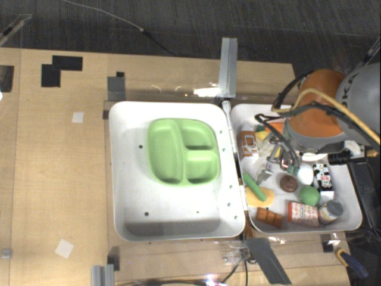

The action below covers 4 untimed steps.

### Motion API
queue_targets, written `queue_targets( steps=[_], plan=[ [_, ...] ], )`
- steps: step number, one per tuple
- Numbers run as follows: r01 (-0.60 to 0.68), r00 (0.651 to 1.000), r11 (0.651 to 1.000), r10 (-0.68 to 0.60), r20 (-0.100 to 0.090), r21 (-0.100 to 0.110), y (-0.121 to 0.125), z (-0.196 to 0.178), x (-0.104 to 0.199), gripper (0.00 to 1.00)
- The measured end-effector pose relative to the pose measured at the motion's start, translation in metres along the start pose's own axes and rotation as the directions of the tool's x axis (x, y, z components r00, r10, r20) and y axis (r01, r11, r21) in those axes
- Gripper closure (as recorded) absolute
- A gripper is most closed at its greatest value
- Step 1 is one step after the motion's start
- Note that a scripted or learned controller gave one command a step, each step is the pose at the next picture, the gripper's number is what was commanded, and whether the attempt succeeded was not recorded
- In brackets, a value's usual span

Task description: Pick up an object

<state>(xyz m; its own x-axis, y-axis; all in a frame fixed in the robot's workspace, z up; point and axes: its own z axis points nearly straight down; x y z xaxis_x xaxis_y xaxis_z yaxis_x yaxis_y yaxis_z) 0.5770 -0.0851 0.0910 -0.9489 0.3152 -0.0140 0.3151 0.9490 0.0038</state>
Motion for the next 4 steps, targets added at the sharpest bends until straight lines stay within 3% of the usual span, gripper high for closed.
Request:
queue_targets(
  steps=[1,2,3,4],
  plan=[
    [-0.256,0.966,0.966,0.257,-0.033,0.013,0.016,0.001,-0.049,0.0],
    [-0.312,0.95,0.95,0.312,0.002,0.0,-0.02,-0.001,0.019,0.0],
    [-0.361,0.932,0.933,0.361,-0.014,0.009,-0.008,0.004,-0.075,0.0],
    [-0.465,0.885,0.885,0.465,0.0,0.001,-0.015,0.001,-0.018,0.0]
  ],
)
